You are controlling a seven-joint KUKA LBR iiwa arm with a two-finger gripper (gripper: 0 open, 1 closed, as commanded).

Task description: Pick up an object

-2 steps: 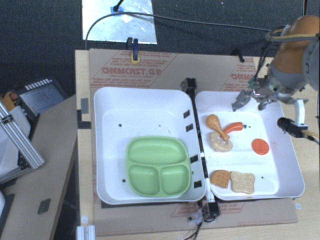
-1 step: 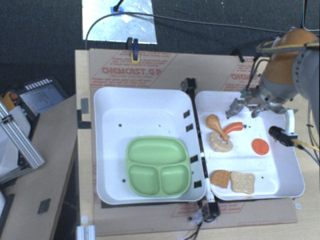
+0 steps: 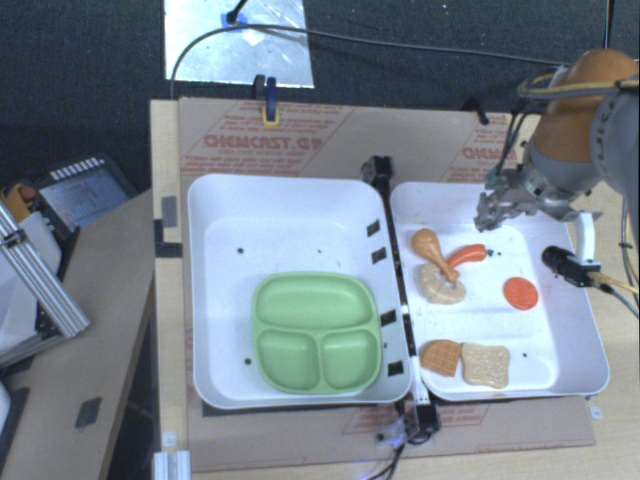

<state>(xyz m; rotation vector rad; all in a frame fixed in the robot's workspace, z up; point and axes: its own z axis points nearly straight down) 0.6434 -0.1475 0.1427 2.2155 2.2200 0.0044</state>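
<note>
Chilli (image 3: 466, 256) below hand (image 3: 492, 215); bench board (image 3: 300, 133) reads "CHEMCAST".

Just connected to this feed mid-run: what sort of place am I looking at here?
Probably a robotics lab test bench, not a kitchen: two white bins on taped-down cardboard, plastic toy food such as a chili pepper and toast, and loose cables across a dark backdrop.

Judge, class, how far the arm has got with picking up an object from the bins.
Done: nothing looks lifted. The chicken leg, red chilli, orange disc, cracker and toast slice all lie on the right bin's floor. In hand: the pincer sits over that bin's far part, above the chilli, with nothing seen in it. Left: descending, gripping and raising one item.
</note>
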